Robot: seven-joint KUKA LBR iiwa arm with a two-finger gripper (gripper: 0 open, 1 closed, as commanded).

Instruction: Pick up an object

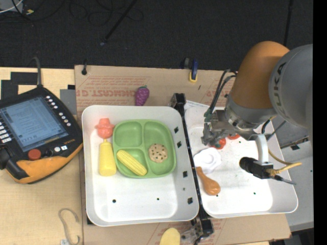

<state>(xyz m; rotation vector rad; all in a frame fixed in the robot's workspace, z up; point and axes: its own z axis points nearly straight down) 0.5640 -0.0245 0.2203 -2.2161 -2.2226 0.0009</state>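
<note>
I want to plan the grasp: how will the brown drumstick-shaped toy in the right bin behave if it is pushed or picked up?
The brown drumstick-shaped toy looks like smooth moulded plastic, so probably stiff, light and slightly slippery. Its rounded bulb end may roll or pivot when pushed, while the thin neck probably offers an easier grip.

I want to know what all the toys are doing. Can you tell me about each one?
green plate: flat in the left bin
corn: lying on the green plate
cookie: lying on the green plate
yellow bottle: lying beside the green plate
chicken leg: lying in the right bin
gripper: low over the right bin
</note>
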